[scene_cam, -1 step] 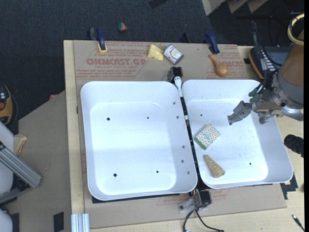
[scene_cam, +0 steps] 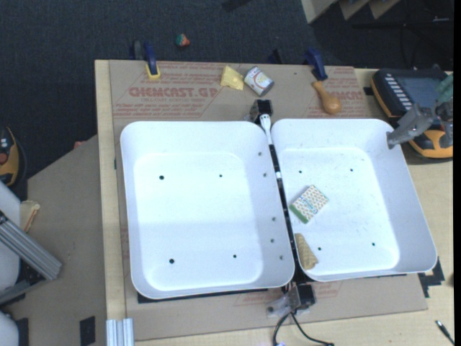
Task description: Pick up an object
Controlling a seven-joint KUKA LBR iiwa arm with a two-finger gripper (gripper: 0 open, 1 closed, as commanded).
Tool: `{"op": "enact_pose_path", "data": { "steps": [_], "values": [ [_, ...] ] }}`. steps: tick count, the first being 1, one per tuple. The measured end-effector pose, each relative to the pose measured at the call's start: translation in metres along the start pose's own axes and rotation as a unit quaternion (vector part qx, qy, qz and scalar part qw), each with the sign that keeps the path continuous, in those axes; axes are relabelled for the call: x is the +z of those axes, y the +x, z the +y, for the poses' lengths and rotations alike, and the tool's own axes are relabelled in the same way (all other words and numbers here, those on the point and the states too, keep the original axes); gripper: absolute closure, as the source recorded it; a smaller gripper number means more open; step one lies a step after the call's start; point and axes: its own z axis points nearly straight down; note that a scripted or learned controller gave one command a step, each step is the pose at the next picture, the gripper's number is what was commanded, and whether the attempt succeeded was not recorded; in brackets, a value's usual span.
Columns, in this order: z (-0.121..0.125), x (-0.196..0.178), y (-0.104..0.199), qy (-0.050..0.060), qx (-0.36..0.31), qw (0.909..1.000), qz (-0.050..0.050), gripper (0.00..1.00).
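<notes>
The gripper [scene_cam: 400,134] juts in at the right edge, angled down-left.

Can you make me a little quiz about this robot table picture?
1. True or false: the patterned packet lies in the left bin.
2. Which lies nearer the bottom edge of the picture, the patterned packet or the tan piece?
3. The yellow wedge rests: A) in a bin, B) on the board above the bins.

Key: 1 false, it's in the right bin; 2 the tan piece; 3 B.
</notes>
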Motion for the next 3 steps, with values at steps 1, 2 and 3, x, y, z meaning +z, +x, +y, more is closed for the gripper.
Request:
{"op": "enact_pose_path", "data": {
  "steps": [1, 2, 3],
  "values": [
    [0.001, -0.001, 0.000, 0.007, 0.001, 1.0000, 0.000, 1.00],
    [0.022, -0.049, -0.081, 0.006, 0.003, 1.0000, -0.001, 1.00],
    [0.067, 0.066, -0.007, 0.015, -0.003, 0.9999, 0.003, 1.00]
  ]
}}
